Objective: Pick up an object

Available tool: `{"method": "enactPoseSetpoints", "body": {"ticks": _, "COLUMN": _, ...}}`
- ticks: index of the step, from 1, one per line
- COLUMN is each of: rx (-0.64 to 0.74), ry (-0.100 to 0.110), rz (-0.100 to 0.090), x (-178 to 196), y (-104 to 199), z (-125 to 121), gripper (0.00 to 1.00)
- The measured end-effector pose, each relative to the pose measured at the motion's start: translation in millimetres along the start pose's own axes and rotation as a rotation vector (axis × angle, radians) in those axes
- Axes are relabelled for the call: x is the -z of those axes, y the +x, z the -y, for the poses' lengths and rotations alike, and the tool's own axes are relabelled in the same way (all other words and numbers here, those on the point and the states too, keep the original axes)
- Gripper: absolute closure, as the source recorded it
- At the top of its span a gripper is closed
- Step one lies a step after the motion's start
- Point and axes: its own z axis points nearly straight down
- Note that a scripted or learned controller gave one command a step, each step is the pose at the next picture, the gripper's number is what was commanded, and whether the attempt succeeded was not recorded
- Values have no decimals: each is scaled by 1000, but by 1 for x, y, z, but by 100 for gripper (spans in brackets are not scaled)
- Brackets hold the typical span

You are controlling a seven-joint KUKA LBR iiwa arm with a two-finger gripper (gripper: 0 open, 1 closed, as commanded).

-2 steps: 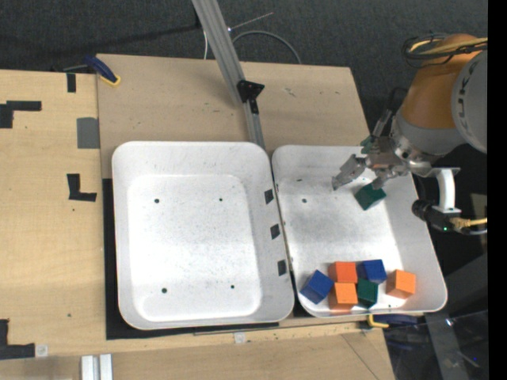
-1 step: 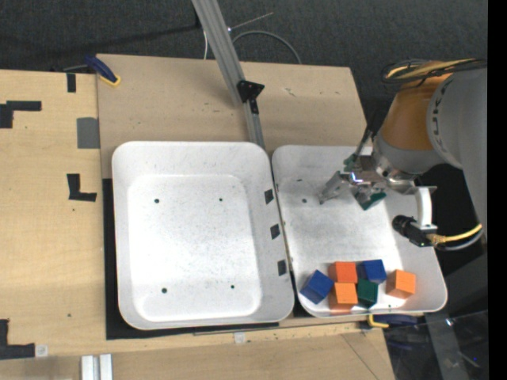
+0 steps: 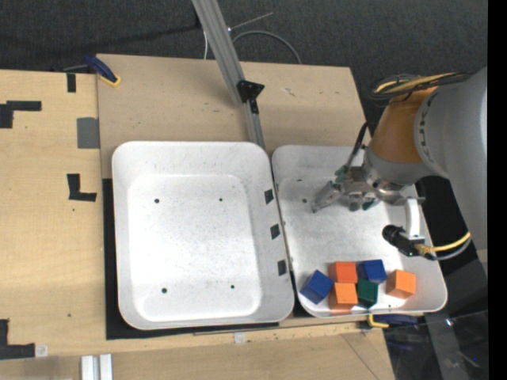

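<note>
You have the arm (image 3: pixel 424 137) reaching in from the right over the right bin (image 3: pixel 317 169), its orange band sitting just above the wrist. The claw (image 3: pixel 318 203) hangs over the upper middle of that bin, above bare white floor, with its fingers (image 3: pixel 325 197) pointing toward the bin's left side; they look drawn close together with nothing between them, so read it as closed on nothing. The blocks you could pick from all sit clustered along the near edge of the right bin, well apart from the claw. From the left you see a blue block (image 3: pixel 317 286) tilted at an angle, then an orange block (image 3: pixel 345 271) with a second orange block (image 3: pixel 344 294) just in front of it, touching. Beside those are a smaller blue block (image 3: pixel 372 270) and a dark green block (image 3: pixel 367 292) in front of it, and one more orange block (image 3: pixel 402 283) at the right end, near the bin's rounded corner. The left bin (image 3: pixel 127 212) lies alongside on the tabletop (image 3: pixel 47 236), the two rims touching. A grey metal bar (image 3: pixel 222 42) slants down from the top toward the gap between the bins.
</note>
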Motion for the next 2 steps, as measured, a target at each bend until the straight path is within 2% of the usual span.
{"method": "enactPoseSetpoints", "body": {"ticks": 1, "rx": 1, "ry": -3, "rz": -2, "x": 12, "y": 1, "z": -1, "gripper": 100}}
{"method": "enactPoseSetpoints", "body": {"ticks": 2, "rx": 0, "ry": -11, "rz": 1, "x": 74, "y": -3, "z": -6, "gripper": 100}}
